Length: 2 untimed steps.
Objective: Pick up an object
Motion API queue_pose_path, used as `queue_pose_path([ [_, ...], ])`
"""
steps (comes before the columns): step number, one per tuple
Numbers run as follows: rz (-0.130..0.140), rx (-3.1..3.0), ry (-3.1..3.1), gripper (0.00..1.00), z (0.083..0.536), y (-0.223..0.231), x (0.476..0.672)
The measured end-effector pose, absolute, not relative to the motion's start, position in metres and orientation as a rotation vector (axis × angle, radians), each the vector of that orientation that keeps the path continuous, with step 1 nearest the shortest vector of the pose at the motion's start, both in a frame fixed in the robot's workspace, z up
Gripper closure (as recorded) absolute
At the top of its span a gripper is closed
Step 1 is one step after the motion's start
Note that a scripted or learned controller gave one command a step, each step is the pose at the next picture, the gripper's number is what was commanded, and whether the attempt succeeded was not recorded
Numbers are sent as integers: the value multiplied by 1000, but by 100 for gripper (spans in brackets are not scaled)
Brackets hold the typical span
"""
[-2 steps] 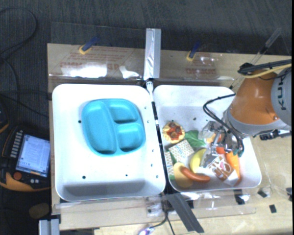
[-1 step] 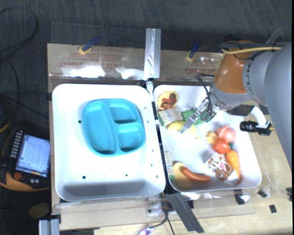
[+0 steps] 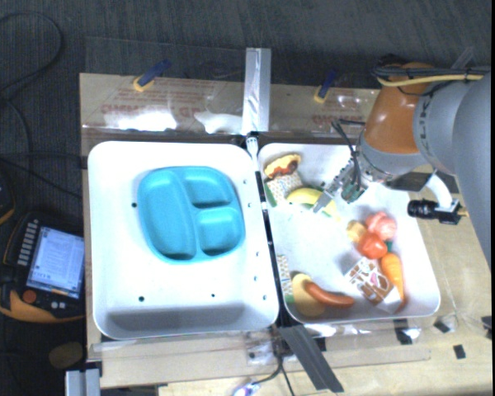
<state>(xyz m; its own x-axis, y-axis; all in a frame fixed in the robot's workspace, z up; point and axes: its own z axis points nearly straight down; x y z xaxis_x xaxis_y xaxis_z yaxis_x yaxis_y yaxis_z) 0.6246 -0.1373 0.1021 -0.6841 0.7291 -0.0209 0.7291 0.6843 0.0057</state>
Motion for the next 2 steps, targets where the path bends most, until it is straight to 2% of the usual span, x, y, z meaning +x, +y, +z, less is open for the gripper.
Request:
queue_pose_path([
  [1, -5, 1458, 2780, 100, 184, -65, 649],
  [2, -4, 1306, 2858, 100, 183, -25, 579],
])
